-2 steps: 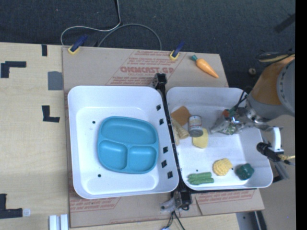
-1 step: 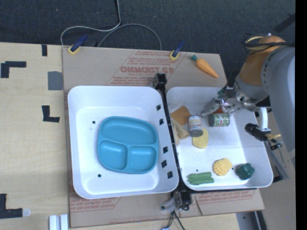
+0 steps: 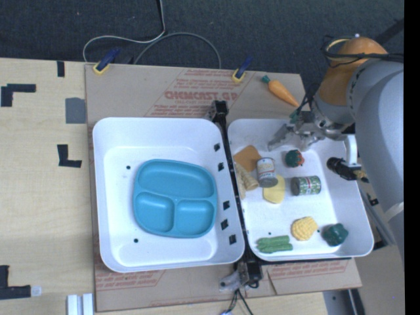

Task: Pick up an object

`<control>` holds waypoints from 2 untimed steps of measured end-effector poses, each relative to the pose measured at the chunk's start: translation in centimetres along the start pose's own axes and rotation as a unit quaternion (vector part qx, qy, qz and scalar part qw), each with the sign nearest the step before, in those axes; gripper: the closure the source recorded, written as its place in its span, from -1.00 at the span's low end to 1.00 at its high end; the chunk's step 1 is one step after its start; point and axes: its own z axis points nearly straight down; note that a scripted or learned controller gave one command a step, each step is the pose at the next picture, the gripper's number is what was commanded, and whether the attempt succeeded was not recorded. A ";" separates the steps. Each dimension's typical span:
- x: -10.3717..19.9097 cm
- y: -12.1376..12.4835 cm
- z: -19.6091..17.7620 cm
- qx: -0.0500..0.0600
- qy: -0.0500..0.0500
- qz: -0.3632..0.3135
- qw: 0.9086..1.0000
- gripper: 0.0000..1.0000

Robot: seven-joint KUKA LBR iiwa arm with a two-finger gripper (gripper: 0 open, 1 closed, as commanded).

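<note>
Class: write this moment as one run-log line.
arm: over right bin | gripper: above bin's far end, nothing visibly held | carrot: outside bins | blue tray: left bin

Robotics lab: cardboard-topped bench (image 3: 190,94), clamped white bins (image 3: 108,143), toy food, taped markers, loose cable (image 3: 157,18).

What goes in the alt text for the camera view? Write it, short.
A grey robot arm reaches from the right, its gripper over the right bin, which holds toy foods and small cans. The left bin holds a blue divided plate; a toy carrot lies outside on the board.
</note>
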 end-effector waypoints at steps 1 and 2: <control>-1.4 -3.7 -0.1 -0.002 0.000 0.001 1.000 -1.00; 3.2 0.1 0.0 0.000 0.001 -0.001 1.000 -1.00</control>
